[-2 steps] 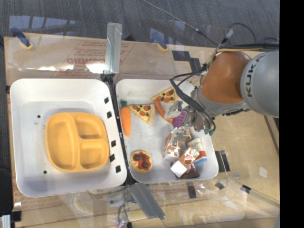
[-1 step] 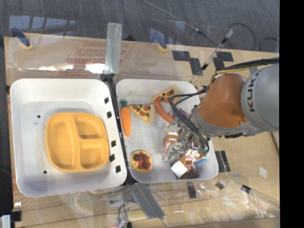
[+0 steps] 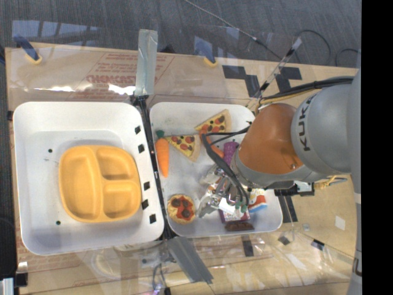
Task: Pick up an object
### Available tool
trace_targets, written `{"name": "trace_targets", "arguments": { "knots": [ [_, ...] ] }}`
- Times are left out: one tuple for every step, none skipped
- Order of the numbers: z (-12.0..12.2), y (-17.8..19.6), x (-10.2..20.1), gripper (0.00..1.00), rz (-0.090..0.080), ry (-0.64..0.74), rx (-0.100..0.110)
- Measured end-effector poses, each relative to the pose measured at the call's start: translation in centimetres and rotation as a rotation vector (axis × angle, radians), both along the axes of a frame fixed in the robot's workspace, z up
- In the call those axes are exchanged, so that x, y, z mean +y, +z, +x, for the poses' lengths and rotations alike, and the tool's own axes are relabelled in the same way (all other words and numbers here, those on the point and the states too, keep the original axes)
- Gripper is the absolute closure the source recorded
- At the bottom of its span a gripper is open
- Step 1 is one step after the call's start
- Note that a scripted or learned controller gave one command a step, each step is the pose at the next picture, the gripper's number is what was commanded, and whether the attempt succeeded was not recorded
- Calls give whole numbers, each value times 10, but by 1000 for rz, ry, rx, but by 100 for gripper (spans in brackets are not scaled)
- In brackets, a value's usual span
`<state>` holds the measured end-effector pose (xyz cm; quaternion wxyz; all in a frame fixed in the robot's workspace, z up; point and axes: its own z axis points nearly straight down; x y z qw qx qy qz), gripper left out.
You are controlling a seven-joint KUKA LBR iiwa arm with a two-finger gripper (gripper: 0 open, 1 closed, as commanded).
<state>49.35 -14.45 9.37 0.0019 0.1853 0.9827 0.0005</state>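
The right bin (image 3: 184, 112) holds toy food. An orange carrot (image 3: 163, 156) lies along its left wall, and two pizza slices (image 3: 183, 144) (image 3: 214, 125) lie near the back. A small round pizza (image 3: 181, 208) sits at the front left. My gripper (image 3: 214, 194) is low in this bin, just right of the round pizza, over a cluster of small packets (image 3: 236, 212). The arm's orange band (image 3: 270, 146) covers the bin's right part. A purple item (image 3: 230, 150) peeks out beside it and a brown bar (image 3: 239, 225) lies at the front wall.
The left bin (image 3: 37, 121) holds a yellow divided tray (image 3: 98, 182). Grey tape (image 3: 146, 60) runs between the bins at the back. Cables (image 3: 276, 72) trail over the bench behind the arm.
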Motion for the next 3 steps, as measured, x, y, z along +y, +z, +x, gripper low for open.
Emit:
{"name": "trace_targets", "arguments": {
  "knots": [
    [61, 1, 41, 0, -10, -190, 0],
    [128, 19, 2, 0, 0, -472, 0],
    [53, -3, -12, 0, 0, -569, 8]
  ]
}}
